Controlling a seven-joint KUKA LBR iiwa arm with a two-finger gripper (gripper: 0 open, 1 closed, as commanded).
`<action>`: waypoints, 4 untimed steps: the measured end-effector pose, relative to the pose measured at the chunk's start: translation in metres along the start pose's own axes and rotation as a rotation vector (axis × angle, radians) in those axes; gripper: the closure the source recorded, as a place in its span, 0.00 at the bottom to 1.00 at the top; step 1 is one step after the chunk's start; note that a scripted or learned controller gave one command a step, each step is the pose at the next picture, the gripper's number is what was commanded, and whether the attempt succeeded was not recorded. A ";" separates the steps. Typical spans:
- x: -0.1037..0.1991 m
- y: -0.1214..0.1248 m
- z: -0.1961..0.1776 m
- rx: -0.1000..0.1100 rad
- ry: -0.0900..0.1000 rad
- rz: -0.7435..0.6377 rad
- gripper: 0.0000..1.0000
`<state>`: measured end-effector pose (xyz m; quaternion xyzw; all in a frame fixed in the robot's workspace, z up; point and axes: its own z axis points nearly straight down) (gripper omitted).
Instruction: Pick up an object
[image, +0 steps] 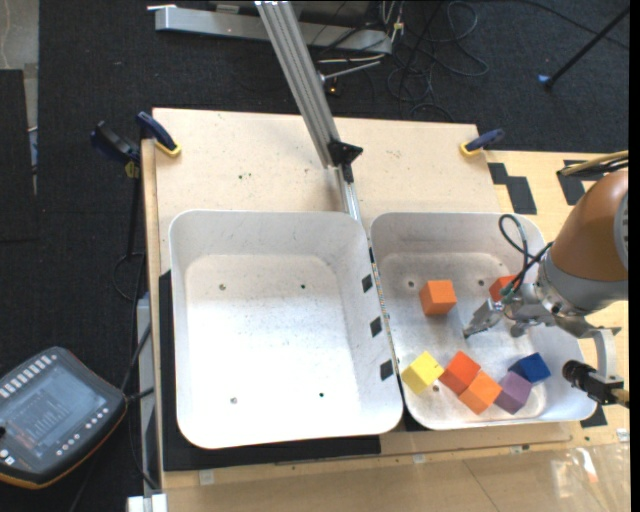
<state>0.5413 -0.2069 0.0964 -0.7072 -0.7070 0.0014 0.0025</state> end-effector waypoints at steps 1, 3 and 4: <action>-0.001 0.002 -0.014 -0.008 -0.002 0.000 1.00; -0.014 -0.006 -0.121 -0.012 -0.005 0.001 1.00; -0.015 -0.005 -0.143 -0.010 -0.004 -0.002 1.00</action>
